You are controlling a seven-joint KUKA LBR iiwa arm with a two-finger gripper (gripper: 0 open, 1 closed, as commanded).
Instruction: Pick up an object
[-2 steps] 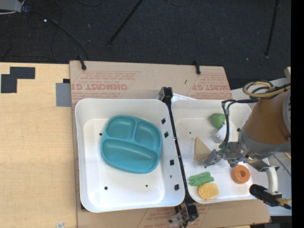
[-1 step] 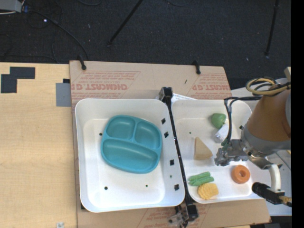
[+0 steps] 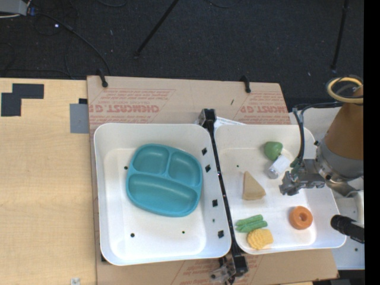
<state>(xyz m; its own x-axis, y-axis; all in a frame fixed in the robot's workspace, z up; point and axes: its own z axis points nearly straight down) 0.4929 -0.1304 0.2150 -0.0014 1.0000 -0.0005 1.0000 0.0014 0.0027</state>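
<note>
Right bin (image 3: 314, 233): claw (image 3: 289, 186) hangs low.

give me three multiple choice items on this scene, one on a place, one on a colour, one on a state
1. Where does the teal divided plate lie?
A. left bin
B. right bin
C. on the bench outside the bins

2. What colour is the ring in the right bin?
A. blue
B. orange
C. white

3. How does the teal divided plate lie?
A. flipped over
B. on edge
C. flat, compartments up

Answers:
1 A, it rests inside the left bin.
2 B, it is orange, near the pincer.
3 C, its three compartments face up.
</note>
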